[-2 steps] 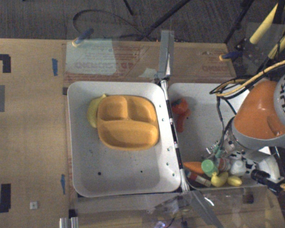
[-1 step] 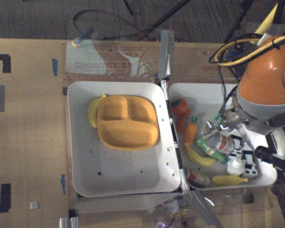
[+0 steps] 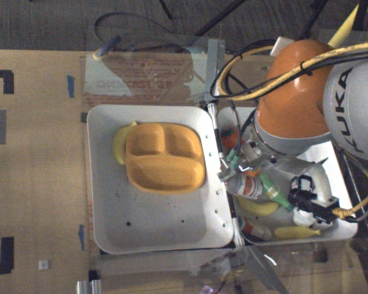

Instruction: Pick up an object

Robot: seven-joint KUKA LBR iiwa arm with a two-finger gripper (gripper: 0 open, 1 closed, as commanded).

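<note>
From my console I saw the end effector (image 3: 242, 171) down in the right bin (image 3: 343, 164), at its nine o'clock edge; I could not tell its state. An orange tray (image 3: 165, 157) lay over a banana (image 3: 119, 144) in the left bin (image 3: 153, 219).

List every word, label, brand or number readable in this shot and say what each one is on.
"KUKA" in black letters, running vertically on the grey arm casing at the right, cut off by the edge of the picture.
The label on the small bottle in the right bin shows red and white marks, too blurred to read.
The orange divided tray and the left bin carry no visible text.
</note>
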